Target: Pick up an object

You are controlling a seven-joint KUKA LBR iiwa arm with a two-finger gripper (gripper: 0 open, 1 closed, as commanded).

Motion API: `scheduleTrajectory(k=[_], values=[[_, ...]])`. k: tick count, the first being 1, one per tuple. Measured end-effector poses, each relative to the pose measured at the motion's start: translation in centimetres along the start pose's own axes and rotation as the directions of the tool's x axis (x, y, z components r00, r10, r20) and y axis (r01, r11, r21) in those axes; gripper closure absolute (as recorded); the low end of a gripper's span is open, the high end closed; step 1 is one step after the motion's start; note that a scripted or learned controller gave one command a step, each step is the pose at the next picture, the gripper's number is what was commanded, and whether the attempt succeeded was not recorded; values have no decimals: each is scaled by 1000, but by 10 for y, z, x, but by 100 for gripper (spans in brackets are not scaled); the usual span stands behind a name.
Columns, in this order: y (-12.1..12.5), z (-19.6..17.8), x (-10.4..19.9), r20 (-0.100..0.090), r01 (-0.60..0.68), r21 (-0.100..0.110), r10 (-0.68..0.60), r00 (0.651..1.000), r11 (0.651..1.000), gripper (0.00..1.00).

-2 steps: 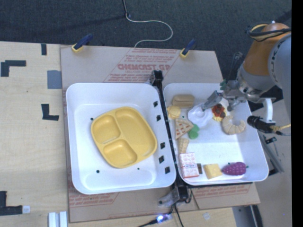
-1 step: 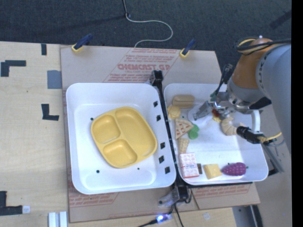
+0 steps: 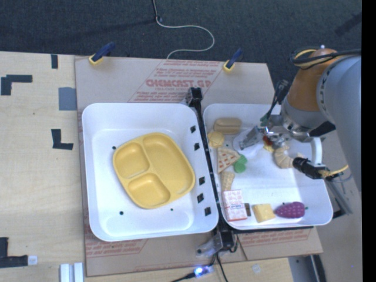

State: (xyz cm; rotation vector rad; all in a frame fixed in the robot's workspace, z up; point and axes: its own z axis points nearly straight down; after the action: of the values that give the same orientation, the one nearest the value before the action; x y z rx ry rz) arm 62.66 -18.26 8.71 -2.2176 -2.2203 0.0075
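My gripper (image 3: 247,141) reaches into the right bin (image 3: 305,187) from the right, low over its upper middle. Just left of it lie a tan bun (image 3: 227,124), a yellow wedge (image 3: 216,138) and a pizza slice (image 3: 227,157). A green ball (image 3: 239,165) sits just below the gripper's tip. A tan lump (image 3: 282,157) lies under the wrist, to the right. I see nothing held in the gripper.
The left bin (image 3: 100,157) holds a yellow divided plate (image 3: 154,170). Along the right bin's front lie a waffle cone (image 3: 227,181), a red-and-white box (image 3: 234,205), a yellow cracker (image 3: 263,212) and purple grapes (image 3: 290,210). The black divider (image 3: 202,157) runs between the bins.
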Motion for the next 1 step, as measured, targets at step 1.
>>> scheduleTrajectory(k=[1], values=[[1, -10, -2, 6, 0, -6, 0, 1000, 1000, 100]])
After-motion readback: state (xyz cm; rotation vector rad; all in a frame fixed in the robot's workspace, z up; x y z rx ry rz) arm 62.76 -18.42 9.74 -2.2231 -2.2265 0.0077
